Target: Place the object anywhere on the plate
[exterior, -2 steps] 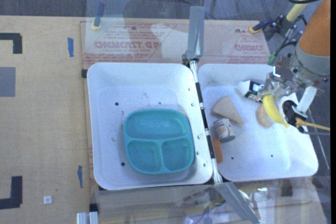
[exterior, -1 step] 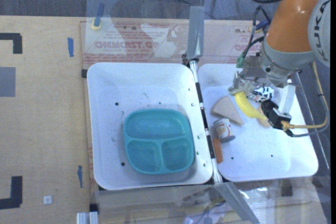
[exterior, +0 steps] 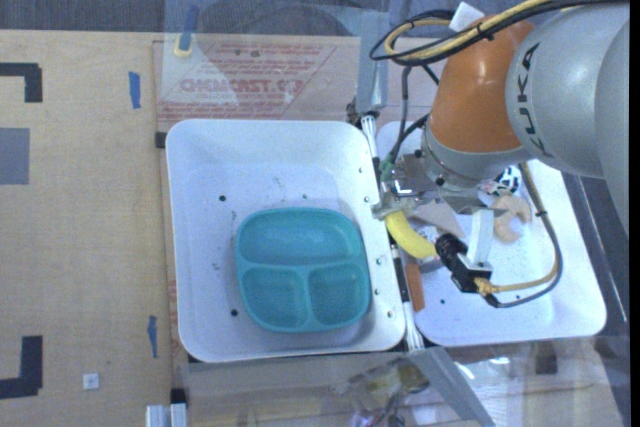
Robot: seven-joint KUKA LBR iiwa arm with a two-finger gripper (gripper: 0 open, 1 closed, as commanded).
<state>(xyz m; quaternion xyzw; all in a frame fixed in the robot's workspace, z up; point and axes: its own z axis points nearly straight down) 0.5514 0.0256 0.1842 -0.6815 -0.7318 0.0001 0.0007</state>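
1. The claw (exterior: 428,213) hangs low over the near bin (exterior: 560,315), the one on the arm's side, since that is where the loose things lie. A yellow banana-shaped object (exterior: 405,235) sits just beside it and partly under it, toward the divider between the two bins
2. I judge that banana to be the thing to move; it is in the bin under the claw, not yet on the plate
3. The teal plate (exterior: 300,270) lies well apart from the claw, across the divider, flat in the far bin (exterior: 200,175). Any of its three compartments would do as a landing spot
4. A pale peach thing (exterior: 510,215) lies near the claw on the side away from the plate
5. The arm (exterior: 570,85) reaches in from the view's right. Its orange band (exterior: 480,95) sits right above the claw and the wrist points steeply down. This hides the claw, so I cannot tell whether it is apart, together or clamped on the banana
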